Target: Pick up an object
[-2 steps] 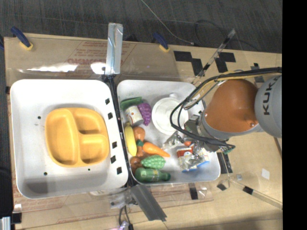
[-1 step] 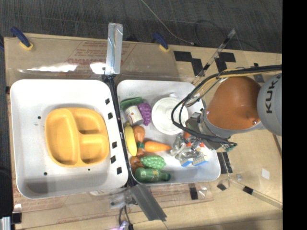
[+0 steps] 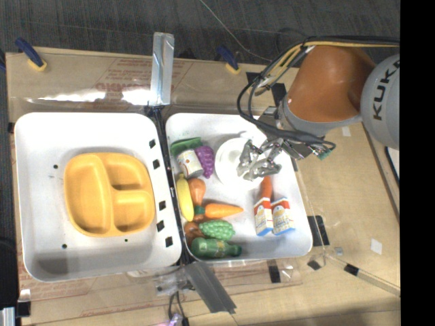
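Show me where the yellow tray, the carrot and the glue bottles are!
yellow tray (image 3: 109, 192): camera view, on the divider between its compartments.
carrot (image 3: 221, 210): camera view, on the middle of its orange body.
glue bottles (image 3: 272, 216): camera view, on the labels, where the two bottles meet.

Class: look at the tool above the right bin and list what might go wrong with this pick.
1. The tool hangs between the white cup and the two glue bottles; it may knock either one.
2. The toy vegetables lie packed along the bin's left wall, so a grasp there might catch two or slip.
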